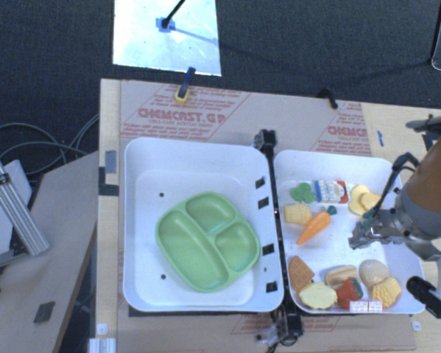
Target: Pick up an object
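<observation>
The right bin [335,244] holds several toy foods. An orange carrot [315,226] lies near its middle, with a yellow block [297,214] and a green piece [303,192] to its left. A white, blue and red packet [330,190] and a yellow fruit [361,199] lie at the back. Along the front sit a brown cracker [301,272], a yellow slice [317,295], a bun [341,275], a red piece [349,290], a beige egg [373,271] and a corn piece [386,292]. My gripper [366,236] hangs low over bare bin floor, right of the carrot and just behind the egg.
The left bin [145,205] holds a green divided plate [207,240]. A black divider with clips [267,204] runs between the bins. The arm's grey and orange wrist [430,194] covers the right bin's right side. A cardboard sheet [209,116] lies behind the bins.
</observation>
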`<state>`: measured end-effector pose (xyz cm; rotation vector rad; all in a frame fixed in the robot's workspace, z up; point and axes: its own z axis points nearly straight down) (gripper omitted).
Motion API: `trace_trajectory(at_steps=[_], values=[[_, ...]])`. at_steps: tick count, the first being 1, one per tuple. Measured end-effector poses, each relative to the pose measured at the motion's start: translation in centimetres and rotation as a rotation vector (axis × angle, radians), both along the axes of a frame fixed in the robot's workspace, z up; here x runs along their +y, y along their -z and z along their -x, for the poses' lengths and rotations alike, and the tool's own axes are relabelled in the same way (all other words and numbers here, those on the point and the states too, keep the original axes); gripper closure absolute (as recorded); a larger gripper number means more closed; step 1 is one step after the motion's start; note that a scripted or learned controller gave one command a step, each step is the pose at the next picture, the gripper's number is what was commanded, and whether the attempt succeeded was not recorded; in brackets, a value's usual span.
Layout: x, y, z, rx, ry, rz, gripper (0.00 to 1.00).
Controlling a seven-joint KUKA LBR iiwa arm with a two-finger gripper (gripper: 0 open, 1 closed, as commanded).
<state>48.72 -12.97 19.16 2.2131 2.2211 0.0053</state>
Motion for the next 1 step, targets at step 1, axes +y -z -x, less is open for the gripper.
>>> trace_trajectory(at_steps=[1], values=[[-0.03, -3.49, -0.19, 0.0, -0.001, 0.0, 1.0]])
